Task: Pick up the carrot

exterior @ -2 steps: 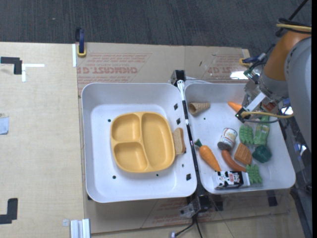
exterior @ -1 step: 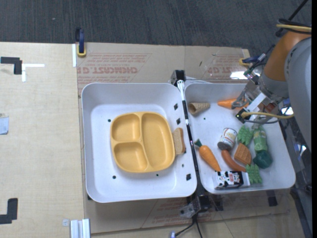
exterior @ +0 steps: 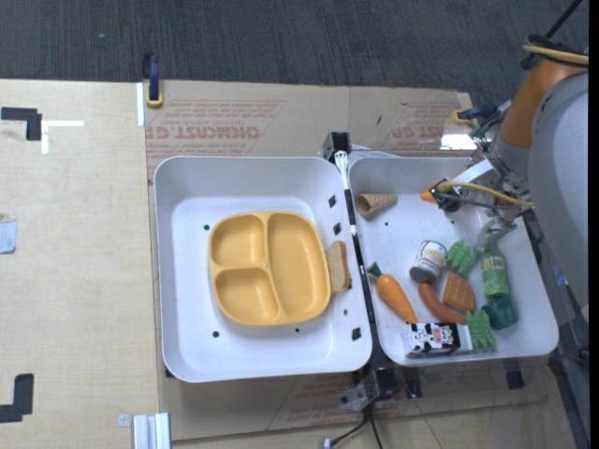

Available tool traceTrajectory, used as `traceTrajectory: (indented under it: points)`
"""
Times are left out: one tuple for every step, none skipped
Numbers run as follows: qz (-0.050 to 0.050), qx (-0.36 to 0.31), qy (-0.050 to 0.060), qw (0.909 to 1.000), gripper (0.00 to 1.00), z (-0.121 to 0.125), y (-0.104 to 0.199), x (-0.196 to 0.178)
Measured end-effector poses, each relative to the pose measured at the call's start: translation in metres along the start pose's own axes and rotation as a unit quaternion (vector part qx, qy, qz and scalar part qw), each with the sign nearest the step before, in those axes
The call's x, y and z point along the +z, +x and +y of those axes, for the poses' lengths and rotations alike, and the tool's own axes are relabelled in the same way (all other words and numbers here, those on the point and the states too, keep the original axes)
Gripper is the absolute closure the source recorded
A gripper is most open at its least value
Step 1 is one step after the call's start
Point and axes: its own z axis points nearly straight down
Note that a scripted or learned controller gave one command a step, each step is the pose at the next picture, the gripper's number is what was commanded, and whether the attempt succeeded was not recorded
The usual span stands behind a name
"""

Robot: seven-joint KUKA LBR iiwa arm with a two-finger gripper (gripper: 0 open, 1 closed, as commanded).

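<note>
left white bin (exterior: 178, 344): yellow three-compartment plastic plate (exterior: 269, 267), brown bread slice (exterior: 338, 266) at its right edge | right white bin (exterior: 538, 340): tan waffle cone (exterior: 375, 202), small tin can (exterior: 428, 260), sausage (exterior: 438, 302), possibly a milk carton (exterior: 434, 339)

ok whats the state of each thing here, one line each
carrot: lying flat in the right bin, near its left wall, not gripped
yellow divided plate: upright in the left bin
slice of bread: leaning on the plate's right rim
ice cream cone: on its side
small can: tipped over
gripper: above the right bin, away from the carrot
</note>
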Motion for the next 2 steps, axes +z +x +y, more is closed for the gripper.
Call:
traceTrajectory:
  points:
    - [0.016, -0.055, -0.027, 0.998, 0.0, -0.051, -0.021, -0.253]
    - [0.015, -0.006, -0.024, 0.9996, 0.0, -0.056, 0.006, -0.096]
